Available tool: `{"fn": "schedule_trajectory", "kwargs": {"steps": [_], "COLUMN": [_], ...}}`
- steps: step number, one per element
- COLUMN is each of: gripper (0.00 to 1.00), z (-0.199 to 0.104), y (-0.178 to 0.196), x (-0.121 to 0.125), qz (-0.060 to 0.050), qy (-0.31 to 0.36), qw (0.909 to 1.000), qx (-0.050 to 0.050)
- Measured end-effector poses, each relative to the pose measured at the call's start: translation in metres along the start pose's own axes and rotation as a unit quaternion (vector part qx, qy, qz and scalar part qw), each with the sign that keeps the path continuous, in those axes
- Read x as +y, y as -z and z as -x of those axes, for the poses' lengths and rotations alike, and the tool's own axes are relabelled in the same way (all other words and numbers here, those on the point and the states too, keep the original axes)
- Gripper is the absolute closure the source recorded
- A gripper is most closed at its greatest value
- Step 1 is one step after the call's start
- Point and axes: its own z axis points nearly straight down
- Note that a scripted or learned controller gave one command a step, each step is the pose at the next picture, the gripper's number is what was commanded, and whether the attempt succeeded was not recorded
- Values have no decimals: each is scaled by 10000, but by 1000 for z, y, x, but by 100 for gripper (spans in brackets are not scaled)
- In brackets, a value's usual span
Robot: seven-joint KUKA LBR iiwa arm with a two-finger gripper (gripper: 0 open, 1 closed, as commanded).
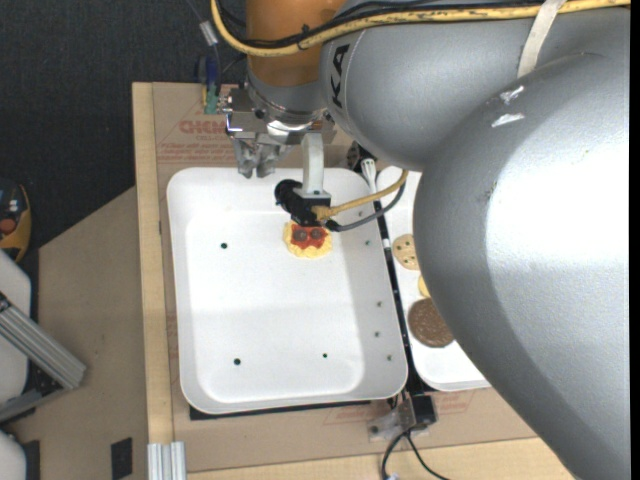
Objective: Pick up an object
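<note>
The left bin (200,268) holds a small yellow-and-red object (308,239) near the middle of its far end. The right bin (450,373), mostly under the arm (520,168), shows a tan holed disc (404,251) and a brown disc (431,323). The gripper (253,161) hangs at the left bin's far rim, apart from the object. I cannot tell whether it is spread or closed.

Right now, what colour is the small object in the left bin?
The small object is yellow with red patches on top; camera view.
</note>
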Motion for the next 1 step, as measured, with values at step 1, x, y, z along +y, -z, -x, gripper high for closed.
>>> {"fn": "schedule_trajectory", "kwargs": {"steps": [1], "gripper": [100], "z": [-1], "y": [59], "x": [20], "qz": [44], "qy": [8], "qw": [10000], "qx": [16]}}
